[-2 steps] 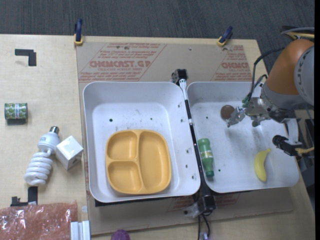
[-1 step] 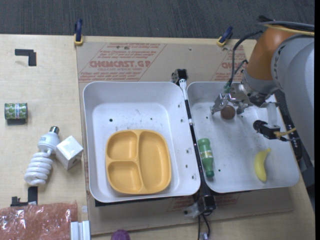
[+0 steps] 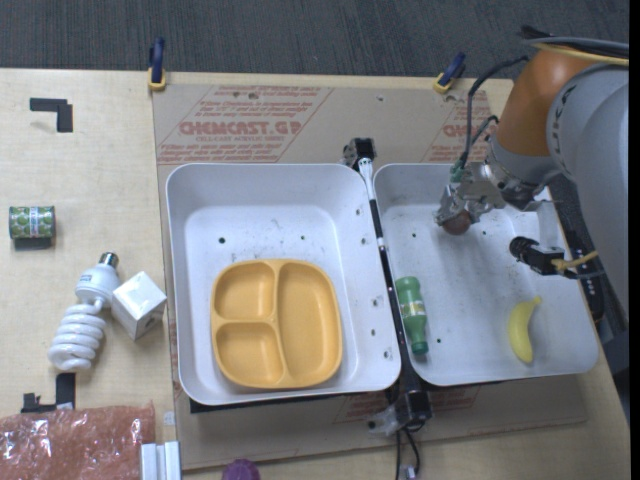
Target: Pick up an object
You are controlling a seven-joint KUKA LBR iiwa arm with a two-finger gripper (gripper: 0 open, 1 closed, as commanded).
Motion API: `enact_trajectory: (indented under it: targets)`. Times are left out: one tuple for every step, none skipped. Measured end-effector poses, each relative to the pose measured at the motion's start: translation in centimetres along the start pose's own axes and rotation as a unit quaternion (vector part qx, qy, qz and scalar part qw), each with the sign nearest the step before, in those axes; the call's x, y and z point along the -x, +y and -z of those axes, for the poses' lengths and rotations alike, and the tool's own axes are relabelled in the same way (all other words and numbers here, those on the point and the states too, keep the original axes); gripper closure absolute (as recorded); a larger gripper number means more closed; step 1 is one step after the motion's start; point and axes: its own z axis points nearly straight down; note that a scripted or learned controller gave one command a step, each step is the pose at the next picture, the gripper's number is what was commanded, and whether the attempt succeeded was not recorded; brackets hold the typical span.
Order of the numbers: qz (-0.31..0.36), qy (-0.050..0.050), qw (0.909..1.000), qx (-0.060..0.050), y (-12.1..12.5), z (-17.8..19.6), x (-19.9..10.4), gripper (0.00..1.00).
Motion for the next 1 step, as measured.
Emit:
enact_trajectory:
  targets:
    - [-0.002, 0.001, 1.0000, -0.001, -0.28, 8.95, -8.00, 1.00]
